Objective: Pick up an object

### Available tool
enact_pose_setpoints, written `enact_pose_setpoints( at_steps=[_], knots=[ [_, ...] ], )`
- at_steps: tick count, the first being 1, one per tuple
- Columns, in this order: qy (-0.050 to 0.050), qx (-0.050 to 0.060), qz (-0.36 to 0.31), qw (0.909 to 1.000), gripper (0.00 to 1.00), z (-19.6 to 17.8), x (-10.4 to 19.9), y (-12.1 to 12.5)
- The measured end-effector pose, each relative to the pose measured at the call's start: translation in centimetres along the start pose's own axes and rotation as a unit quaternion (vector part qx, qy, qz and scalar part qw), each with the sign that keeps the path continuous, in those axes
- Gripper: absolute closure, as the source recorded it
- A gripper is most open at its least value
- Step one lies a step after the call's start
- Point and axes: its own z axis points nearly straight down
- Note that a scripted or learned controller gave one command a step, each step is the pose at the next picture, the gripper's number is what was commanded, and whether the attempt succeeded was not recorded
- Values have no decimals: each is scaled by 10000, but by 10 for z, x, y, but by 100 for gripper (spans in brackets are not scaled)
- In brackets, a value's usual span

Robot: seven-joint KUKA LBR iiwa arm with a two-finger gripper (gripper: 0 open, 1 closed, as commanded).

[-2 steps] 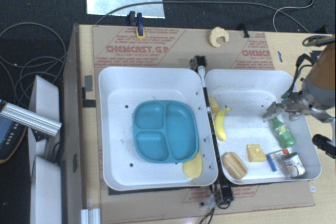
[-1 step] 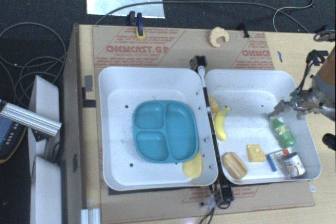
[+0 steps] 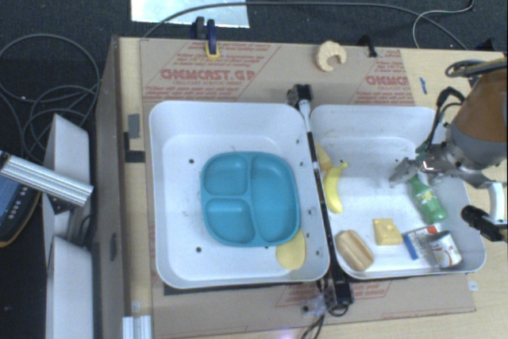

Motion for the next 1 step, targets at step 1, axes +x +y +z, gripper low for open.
enact_pose_setpoints(
  at_steps=[1],
  knots=[
    [-10,-24,-8,10000,100,-12,-1,2]
  ],
)
